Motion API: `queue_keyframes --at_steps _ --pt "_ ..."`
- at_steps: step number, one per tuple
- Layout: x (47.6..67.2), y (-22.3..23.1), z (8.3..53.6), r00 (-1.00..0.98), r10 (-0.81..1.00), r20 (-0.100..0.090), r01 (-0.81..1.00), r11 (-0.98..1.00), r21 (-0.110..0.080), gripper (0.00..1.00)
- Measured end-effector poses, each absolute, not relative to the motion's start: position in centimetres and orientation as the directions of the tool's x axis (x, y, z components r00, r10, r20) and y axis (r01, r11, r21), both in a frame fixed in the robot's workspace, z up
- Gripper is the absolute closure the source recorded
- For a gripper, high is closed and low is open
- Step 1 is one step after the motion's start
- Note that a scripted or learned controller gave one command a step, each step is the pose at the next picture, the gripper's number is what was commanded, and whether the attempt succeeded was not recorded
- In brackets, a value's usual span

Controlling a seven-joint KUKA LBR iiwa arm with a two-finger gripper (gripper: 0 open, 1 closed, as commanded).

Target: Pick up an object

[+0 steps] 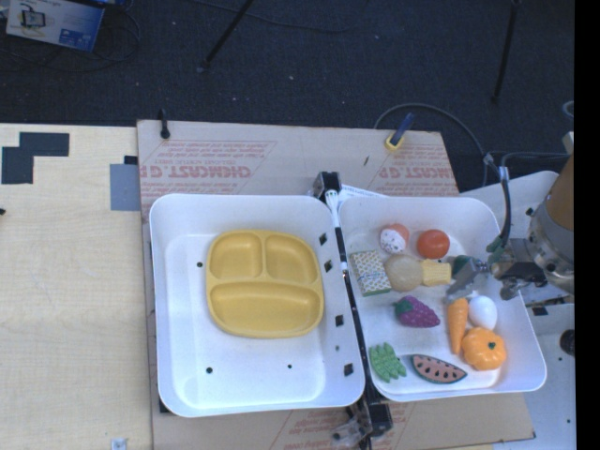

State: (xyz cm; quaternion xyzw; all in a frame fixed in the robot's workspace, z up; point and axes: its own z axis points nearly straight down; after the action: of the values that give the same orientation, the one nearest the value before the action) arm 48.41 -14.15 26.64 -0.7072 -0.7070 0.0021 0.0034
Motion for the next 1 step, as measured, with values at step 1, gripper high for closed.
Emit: queue_keyframes --at_steps 1 --pt "51.79 -9.5 13.32 0.001 1.0 0.002 1.0 -0.001 -0.009 0.0"
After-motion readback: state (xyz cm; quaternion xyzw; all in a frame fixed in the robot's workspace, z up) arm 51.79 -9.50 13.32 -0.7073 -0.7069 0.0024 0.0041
